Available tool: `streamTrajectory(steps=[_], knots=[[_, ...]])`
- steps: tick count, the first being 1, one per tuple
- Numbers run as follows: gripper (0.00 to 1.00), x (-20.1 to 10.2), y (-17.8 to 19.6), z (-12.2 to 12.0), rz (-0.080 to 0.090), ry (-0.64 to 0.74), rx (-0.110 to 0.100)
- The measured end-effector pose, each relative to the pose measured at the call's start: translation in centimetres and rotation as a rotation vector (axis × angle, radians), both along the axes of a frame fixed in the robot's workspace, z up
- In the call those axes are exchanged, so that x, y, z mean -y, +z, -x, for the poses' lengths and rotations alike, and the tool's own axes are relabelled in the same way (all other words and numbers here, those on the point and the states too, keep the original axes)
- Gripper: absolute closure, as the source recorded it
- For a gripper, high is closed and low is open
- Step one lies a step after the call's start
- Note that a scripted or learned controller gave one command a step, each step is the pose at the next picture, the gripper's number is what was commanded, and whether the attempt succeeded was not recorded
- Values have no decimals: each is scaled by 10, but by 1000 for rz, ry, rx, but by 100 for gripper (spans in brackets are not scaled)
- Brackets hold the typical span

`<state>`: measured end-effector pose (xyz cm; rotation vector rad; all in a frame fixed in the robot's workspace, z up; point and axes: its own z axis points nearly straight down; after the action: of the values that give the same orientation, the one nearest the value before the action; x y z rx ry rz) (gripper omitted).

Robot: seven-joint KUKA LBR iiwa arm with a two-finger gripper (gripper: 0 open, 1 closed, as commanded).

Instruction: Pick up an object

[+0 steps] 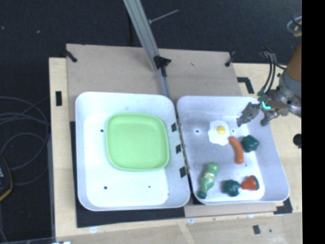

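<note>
Above the right shallow white bin (269,187), near its upper right corner, my claw (257,116) hangs with both fingers spread apart, grasping nothing. Just below it lie a fried-egg toy (219,132), an orange sausage (236,150) and a dark green vegetable (250,144). A pale green square plate (137,142) fills the left bin (89,136).

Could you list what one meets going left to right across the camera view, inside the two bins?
Green plate → green bottle → fried egg → sausage → orange-red toy. The two dark green toys overlap others in left-right position, so I left them out.
</note>
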<state>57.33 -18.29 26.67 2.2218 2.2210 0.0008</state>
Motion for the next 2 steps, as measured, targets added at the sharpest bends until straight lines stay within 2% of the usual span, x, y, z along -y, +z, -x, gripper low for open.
streamTrajectory(steps=[1,2], knots=[[0,0,0,0,0,0,0],[0,1,-62,-3,0,-1,-5]])
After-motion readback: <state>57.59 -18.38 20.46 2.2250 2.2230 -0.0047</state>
